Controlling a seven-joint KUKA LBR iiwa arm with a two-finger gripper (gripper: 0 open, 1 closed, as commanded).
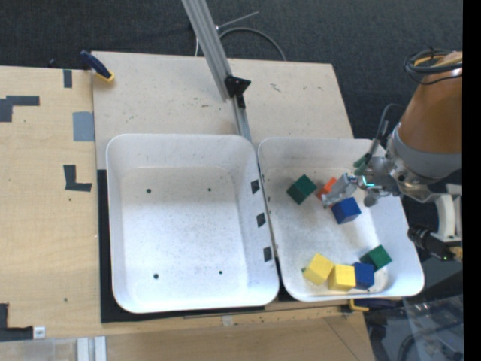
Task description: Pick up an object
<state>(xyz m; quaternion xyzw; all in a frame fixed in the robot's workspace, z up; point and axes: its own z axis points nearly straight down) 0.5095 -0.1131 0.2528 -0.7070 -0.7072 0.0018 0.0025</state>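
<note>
My claw [342, 190] hangs low in the right white bin [398, 277], right at the blue cube [346, 210]; grip state I can't tell, nothing lifted yet.

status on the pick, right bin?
Gripper low in right white bin, at blue cube; grasp unconfirmed. Small orange piece and dark green cube close by.

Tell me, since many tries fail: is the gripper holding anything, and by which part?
It cannot be told. The gripper sits right by the blue cube and an orange piece.
</note>
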